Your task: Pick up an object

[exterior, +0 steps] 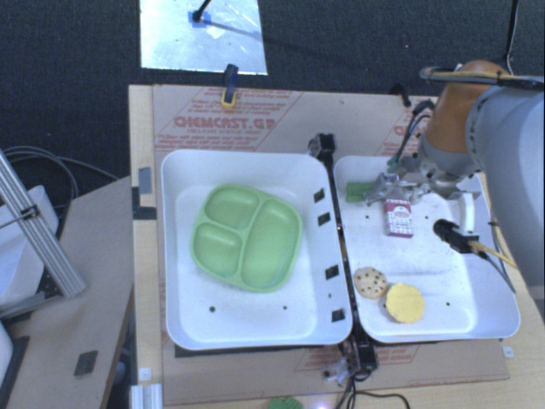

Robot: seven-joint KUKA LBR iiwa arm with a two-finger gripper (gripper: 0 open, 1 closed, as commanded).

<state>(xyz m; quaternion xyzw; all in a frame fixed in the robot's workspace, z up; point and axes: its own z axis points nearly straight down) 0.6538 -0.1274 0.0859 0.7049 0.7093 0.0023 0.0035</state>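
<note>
Camera view: gripper (396, 196) above a small red-and-white box (398, 219), round cookie (370, 282) nearby.

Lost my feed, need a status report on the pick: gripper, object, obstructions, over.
Gripper low in right bin, over small red-and-white box; grasp unconfirmed. Green block close beside. Cookie, yellow disc lie apart, nearer front.

Green divided plate (247, 237); yellow disc (404, 302); speckled tan cookie (370, 282); red-and-white box (398, 218).

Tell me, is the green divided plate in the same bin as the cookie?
No, the green divided plate lies in the left bin, while the cookie lies in the right bin beside a yellow round piece.
</note>
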